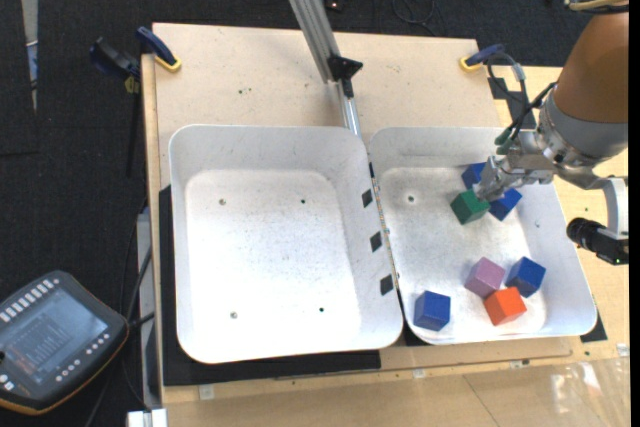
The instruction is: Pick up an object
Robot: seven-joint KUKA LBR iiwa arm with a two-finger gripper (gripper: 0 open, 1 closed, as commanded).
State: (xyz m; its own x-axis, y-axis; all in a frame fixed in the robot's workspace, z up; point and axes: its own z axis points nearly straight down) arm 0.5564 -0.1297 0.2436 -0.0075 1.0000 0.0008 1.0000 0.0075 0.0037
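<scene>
— Where is the end effector point(497, 177)?

— Low in the right bin point(440, 147), near its far edge, amid a cluster: a green cube point(468, 207) touching it at the near-left, blue cubes point(506, 203) beside it. Whether its grip is spread or pressed, I cannot tell.

— And the rest?

— Toward the tabletop's point(260, 75) near right corner: a purple cube point(485, 276), an orange cube point(505, 305), and two blue ones.

Grey arm point(590, 105) seen reaching in from right over right bin point(560, 215). Pincer point(493, 177) lowered among cluster at bin's far side: green cube point(467, 207) touching blue cube point(506, 203), another blue block point(472, 175) behind. Near front wall: blue cube point(432, 309), purple cube point(486, 276), orange cube point(505, 305), blue cube point(526, 274). Left bin point(270, 235) beside it on counter point(260, 85).
</scene>
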